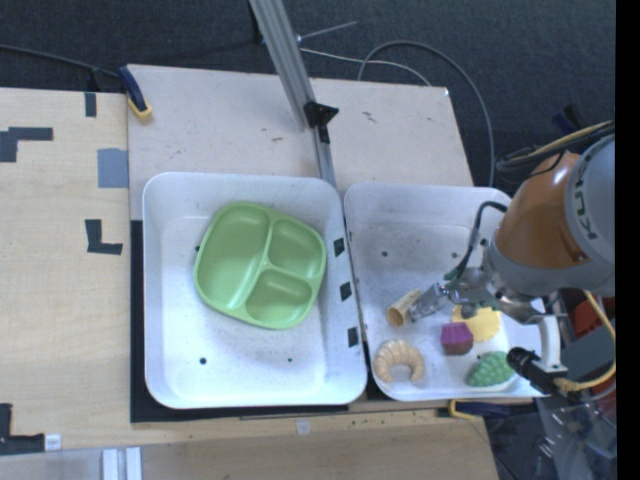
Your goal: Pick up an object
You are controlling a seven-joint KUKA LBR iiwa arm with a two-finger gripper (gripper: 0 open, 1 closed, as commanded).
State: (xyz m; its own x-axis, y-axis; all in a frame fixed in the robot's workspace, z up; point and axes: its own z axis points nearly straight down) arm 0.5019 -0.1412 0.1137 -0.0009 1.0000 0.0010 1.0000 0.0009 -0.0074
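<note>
the jaws [432,303] sit low in the right bin [400,213], at the end of the grey arm [555,233] with its orange band, which comes in from the right. they look like dark metal parts bunched together just right of a small tan cylinder [403,308]; whether they are open or closed cannot be told, and the tan cylinder appears to lie at their tip rather than clearly between them. the cylinder's long axis runs on a slant, lower-left to upper-right, its open end facing lower-left.

just right of the jaws lies a yellow piece [483,324], partly covered by the wrist, and touching it below is a small purple block [457,340]. near the front wall of the same bin rests a tan croissant-shaped toy [400,361], curved with its ends pointing down, and to its right a green bunch of grapes [489,370], close to a white part of the arm's mount.

the left bin [170,298] holds 1 thing: a light green divided plate [261,264] with 3 compartments, lying flat and turned somewhat askew.

both bins stand side by side on the pale surface [220,108]. a grey metal bar [285,43] crosses the surface from the top edge, where it is cut off, toward the gap between the bins.
</note>
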